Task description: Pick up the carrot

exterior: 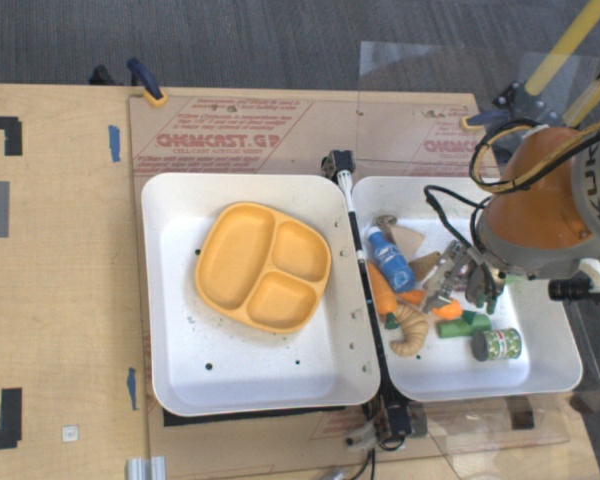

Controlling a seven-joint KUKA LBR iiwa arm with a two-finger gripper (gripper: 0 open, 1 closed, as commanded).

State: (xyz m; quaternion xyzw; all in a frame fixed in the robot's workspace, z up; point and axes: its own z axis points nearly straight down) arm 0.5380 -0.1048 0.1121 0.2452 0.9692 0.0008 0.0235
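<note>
The carrot point(383, 288) lies in the right bin point(550, 368) near its left wall, orange, with a green top toward the front. Its far end is next to a blue bottle point(388, 256). My gripper point(446, 282) is low in the middle of the same bin, just right of the carrot, over a small orange piece point(447, 311). The wrist's bulky orange and grey body point(535, 208) hides the bin's back right part. Nothing can be seen held in the gripper.
A tan, curved pastry-like toy point(410, 332) lies in front of the carrot. A green block point(463, 324) and a green can point(496, 345) sit at the front right. The left bin point(180, 348) holds a yellow divided plate point(264, 266). A brown card piece point(410, 238) lies behind the bottle.
</note>
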